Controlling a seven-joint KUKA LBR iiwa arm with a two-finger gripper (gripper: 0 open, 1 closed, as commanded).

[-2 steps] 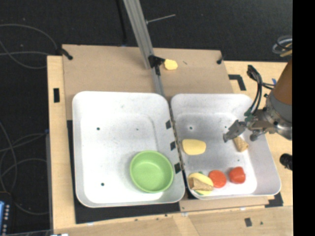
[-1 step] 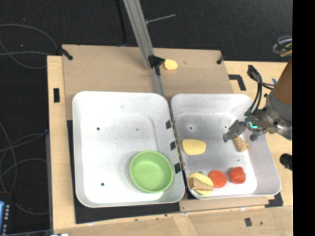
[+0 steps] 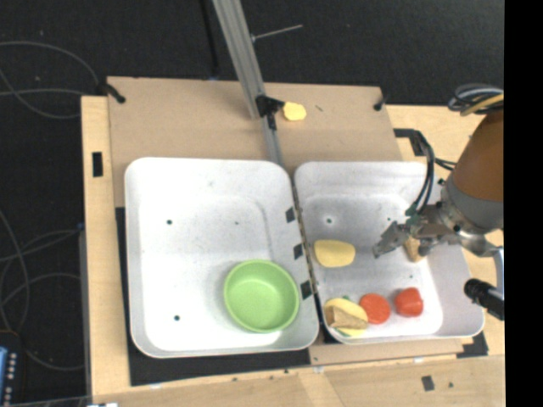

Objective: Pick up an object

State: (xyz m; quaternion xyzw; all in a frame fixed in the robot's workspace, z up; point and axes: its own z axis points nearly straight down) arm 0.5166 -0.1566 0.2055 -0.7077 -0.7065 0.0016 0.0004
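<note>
Right bin: pincer low over its middle; whether open or closed cannot be told, and nothing is visibly gripped. Task judged not yet done: no object lifted. Nearest candidate, yellow block, lies just beside the pincer toward the bins' shared wall. Red tomato, red pepper and banana piece sit along the front edge. Left bin: green bowl, front right corner.
</note>
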